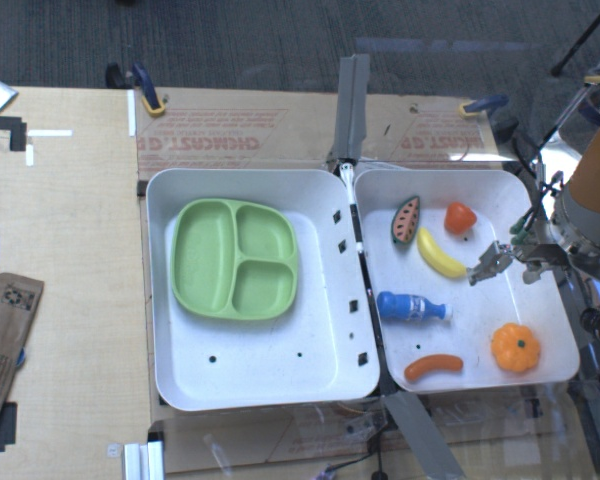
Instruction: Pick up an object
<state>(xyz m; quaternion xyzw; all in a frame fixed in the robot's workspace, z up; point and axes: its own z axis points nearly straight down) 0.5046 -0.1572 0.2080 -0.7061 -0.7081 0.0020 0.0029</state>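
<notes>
Camera view: two white bins side by side. Left bin [180,368] carries a green divided plate [236,259], nothing to grab there except the plate itself. Right bin [555,373] has the candidates: watermelon slice [406,219], red pepper [460,217], banana [440,254], blue bottle [410,307] lying on its side, sausage [433,367], orange pumpkin [515,348].

Arm comes in from the right edge; gripper [490,264] sits over the right bin, just beside the banana's lower end. Fingers look spread, nothing between them, no grasp yet. Height above the bin floor can't be read from this angle.

Judgement: the banana is the likely target since it's the nearest item, touching or almost touching the fingertip zone. To do this well the robot should centre the jaws across the banana's narrow width at mid-body, not at the tapered tip where it will squirt out. The wrist should align so the fingers straddle the curve and go down until they bracket the fruit before closing. The red pepper and the watermelon slice are near, so the approach should stay steep to avoid nudging them. After closing it should lift straight up and check the fruit comes with it
</notes>
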